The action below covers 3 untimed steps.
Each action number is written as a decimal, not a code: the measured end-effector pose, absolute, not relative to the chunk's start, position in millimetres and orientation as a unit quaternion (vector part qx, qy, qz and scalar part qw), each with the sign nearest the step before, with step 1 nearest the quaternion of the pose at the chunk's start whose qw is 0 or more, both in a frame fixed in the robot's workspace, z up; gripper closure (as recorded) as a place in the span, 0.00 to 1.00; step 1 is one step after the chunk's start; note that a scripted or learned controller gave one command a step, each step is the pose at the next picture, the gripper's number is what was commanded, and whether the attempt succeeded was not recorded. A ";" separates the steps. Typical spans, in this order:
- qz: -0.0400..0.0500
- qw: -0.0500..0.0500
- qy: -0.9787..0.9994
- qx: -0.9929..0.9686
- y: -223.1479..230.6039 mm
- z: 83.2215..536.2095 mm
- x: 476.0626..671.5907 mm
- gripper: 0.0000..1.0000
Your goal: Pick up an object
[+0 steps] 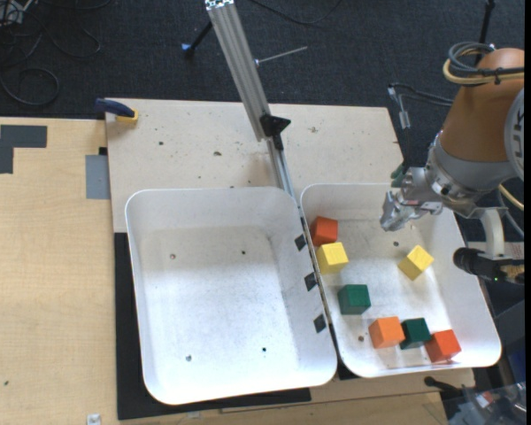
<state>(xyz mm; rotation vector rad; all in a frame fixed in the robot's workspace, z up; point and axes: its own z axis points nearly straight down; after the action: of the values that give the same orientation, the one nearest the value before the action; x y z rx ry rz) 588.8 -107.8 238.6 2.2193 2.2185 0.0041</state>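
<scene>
We see the pincer (396, 218), whose grip we cannot tell, hovering in the right bin (482, 326) near the yellow cube (417, 261), seemingly light, rigid and best squeezed across two flat opposite faces.

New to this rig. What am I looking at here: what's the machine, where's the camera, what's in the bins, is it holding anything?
One fixed camera looks down at a slant on a bench with two shallow white bins side by side. The machine on the right is a robot arm, grey with an orange band, ending in a gripper that hangs over the right bin. That bin holds seven small blocks: an orange one and a yellow one near the divider, a green one, a tilted yellow one just below the gripper, and an orange, green and red-orange trio at the near edge. I see no block in the gripper.
</scene>
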 end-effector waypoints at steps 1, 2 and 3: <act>0.000 -0.001 0.708 0.706 -108.1 243.2 588.9 1.00; 0.000 -0.002 0.709 0.705 -51.4 249.0 579.4 1.00; -0.001 -0.003 0.709 0.705 10.3 246.7 569.5 1.00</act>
<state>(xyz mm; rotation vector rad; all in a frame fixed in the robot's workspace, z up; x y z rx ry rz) 569.5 10.3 246.7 2.2187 2.2321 -0.0020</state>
